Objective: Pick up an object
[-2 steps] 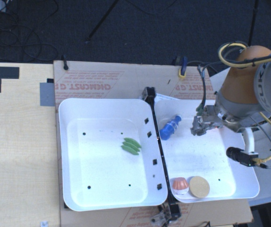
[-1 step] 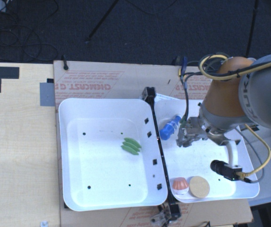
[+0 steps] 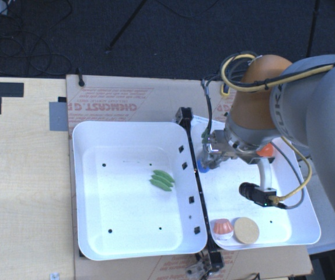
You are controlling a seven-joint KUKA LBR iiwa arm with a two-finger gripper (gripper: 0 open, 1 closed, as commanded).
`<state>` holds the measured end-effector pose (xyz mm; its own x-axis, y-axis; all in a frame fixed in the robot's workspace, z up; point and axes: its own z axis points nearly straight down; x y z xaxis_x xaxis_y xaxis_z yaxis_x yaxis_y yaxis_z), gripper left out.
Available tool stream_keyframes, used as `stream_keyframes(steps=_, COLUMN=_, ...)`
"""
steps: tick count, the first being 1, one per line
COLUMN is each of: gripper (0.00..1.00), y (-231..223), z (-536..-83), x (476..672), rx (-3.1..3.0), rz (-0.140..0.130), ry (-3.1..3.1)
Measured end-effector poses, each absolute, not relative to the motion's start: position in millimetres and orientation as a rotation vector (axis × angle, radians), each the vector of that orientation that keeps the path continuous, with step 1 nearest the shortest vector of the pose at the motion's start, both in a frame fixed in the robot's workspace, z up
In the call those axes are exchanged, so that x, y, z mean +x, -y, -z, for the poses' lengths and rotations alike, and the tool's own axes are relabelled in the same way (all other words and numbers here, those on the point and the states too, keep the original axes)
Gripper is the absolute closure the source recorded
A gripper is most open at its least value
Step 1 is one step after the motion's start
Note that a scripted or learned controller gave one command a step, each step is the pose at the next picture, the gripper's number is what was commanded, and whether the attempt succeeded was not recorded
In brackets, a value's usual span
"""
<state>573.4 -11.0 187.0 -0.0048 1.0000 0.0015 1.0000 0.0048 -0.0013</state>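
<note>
- Lying loose near the centre of the left bin (image 3: pixel 89 156), well apart from the arm: green object (image 3: pixel 162 180), untouched.
- Running close beside the gripper: black divider (image 3: pixel 192 174) between bins. Risk: collision with it on descent, caused by small lateral clearance.
- Hanging low over the right bin (image 3: pixel 307 226) near its left wall: gripper (image 3: pixel 209 156). Open or closed: cannot tell, masked by wrist and cabling.
- Resting touching at the front of the right bin: round red-and-white item (image 3: pixel 222 228) and tan disc (image 3: pixel 246 230). Risk: nudging one while grasping the other.
- Blocking much of the right bin floor: orange-banded arm (image 3: pixel 261 98); contents beneath not determinable.
</note>
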Motion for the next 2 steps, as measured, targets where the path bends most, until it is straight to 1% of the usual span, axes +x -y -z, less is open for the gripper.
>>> stream_keyframes(steps=1, gripper=1.00, y=54, z=-221, x=561.8, rx=-2.223, rz=-0.002, ry=2.219)
stream_keyframes(steps=2, gripper=1.00, y=4, z=-244, x=562.0, rx=-2.215, rz=0.001, ry=2.226)
